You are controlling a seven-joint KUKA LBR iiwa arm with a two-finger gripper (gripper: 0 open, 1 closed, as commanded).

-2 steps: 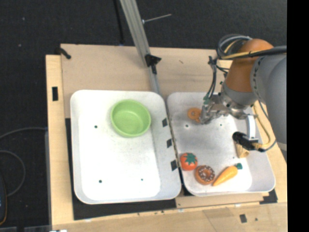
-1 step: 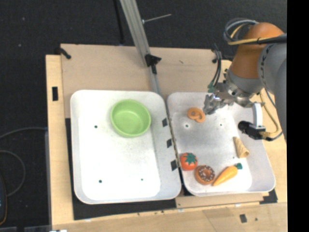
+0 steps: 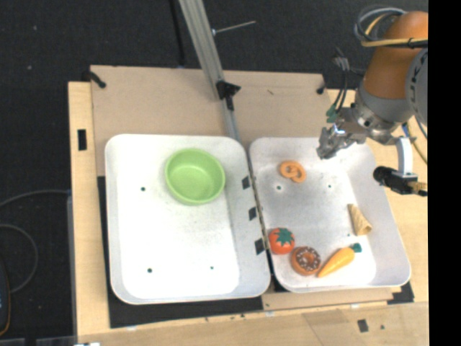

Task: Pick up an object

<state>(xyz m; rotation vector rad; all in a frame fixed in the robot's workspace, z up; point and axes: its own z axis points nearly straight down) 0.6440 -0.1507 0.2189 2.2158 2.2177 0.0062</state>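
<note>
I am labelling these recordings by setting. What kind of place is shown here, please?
Probably a robotics lab test bench, not a home. A robot arm's gripper hangs over two shallow white bins on a plain board, and the items are toys: a green bowl, a plastic carrot, a tomato.

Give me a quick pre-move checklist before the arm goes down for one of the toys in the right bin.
1. Gripper above the right bin, over its far edge: ok.
2. Nothing carried under the gripper: ok, it hangs over bare bin floor.
3. How the jaws stand: cannot tell from this view.
4. Nearest target, the orange ring, lying apart from the other toys: ok.
5. Tomato, donut and carrot spaced for a clean pick: not ok, they crowd the near edge, donut against carrot.
6. Cone free of neighbours: ok, though close to the right wall.
</note>
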